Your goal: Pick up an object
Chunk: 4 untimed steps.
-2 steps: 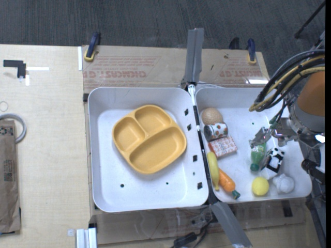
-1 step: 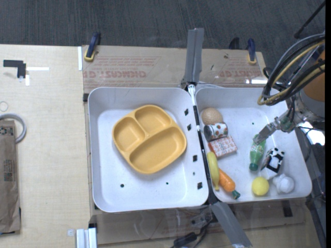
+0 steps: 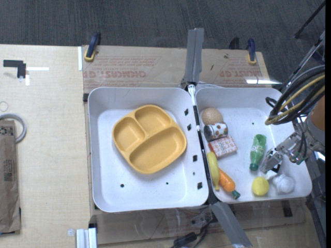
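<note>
The right bin (image 3: 243,103) holds several small objects. A green bottle (image 3: 257,150) lies near its middle right, with a yellow lemon (image 3: 260,186) and a white lumpy object (image 3: 283,184) near the front right corner. A tan ball (image 3: 211,115), a small can (image 3: 215,130), a pink patterned box (image 3: 222,147), a banana (image 3: 212,167) and a carrot (image 3: 227,182) line the left side. My gripper (image 3: 272,161) hangs over the bin's right part, just right of the bottle and above the lemon and the white object. Nothing shows in its grasp.
A yellow divided plate (image 3: 150,138) lies in the left bin (image 3: 103,190). Black and yellow cables (image 3: 292,99) trail from the arm over the right bin's far right corner. A grey post (image 3: 194,56) stands behind the bins' shared wall. A brown bag (image 3: 8,174) lies at the far left.
</note>
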Available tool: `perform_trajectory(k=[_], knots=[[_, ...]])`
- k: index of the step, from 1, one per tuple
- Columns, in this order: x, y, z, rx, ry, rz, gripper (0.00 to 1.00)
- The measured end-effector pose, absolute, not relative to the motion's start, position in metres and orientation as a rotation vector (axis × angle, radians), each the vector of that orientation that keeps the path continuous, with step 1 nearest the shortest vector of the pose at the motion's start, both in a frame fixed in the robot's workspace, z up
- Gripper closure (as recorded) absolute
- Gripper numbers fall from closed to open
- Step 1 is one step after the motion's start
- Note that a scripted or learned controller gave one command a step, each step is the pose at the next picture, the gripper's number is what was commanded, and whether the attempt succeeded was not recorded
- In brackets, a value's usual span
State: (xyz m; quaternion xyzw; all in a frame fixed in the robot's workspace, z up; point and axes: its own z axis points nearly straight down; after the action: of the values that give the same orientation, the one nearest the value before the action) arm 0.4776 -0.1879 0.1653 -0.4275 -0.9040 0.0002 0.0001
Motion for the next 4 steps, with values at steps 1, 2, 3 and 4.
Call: perform_trajectory(k=[1,2,3,4], knots=[[0.526,-0.190,0.092,-1.315,-2.855,0.000,0.00],[0.574,-0.192,0.092,-1.208,-2.904,0.000,0.00],[0.575,-0.193,0.102,-1.214,-2.907,-0.001,1.00],[0.575,-0.185,0.204,-1.223,-2.898,0.001,1.00]])
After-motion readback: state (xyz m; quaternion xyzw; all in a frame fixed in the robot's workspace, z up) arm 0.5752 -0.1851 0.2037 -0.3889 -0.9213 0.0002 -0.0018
